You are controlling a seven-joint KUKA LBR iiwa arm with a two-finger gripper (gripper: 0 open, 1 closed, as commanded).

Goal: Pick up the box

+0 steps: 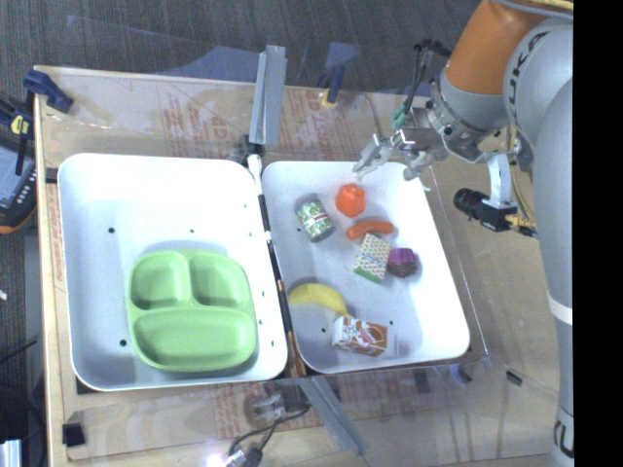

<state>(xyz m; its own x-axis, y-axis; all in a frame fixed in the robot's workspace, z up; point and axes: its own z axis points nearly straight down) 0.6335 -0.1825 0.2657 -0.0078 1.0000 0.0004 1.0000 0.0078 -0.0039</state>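
The gripper is seen at the far right corner of the right bin, above its rim. Its two fingers are spread apart and nothing is held between them. The grey arm with the orange band is placed at the right side of the view.

Just below the gripper, inside the right bin, an orange round toy is located. A small red sausage-like piece is laid just beside it, toward the front. To the left of these, a green can is lying on its side. A small patterned box is found near the middle of the bin, slightly tilted, and a dark purple object is touching or almost touching its right edge. Closer to the front, a yellow banana is seen beside the left wall of the bin, and a red and white carton is laid just next to it, near the front wall.

In the left bin, a green divided tray with three compartments is placed at the front part.

The patterned box is well apart from the gripper, with the orange toy and the red piece between them.
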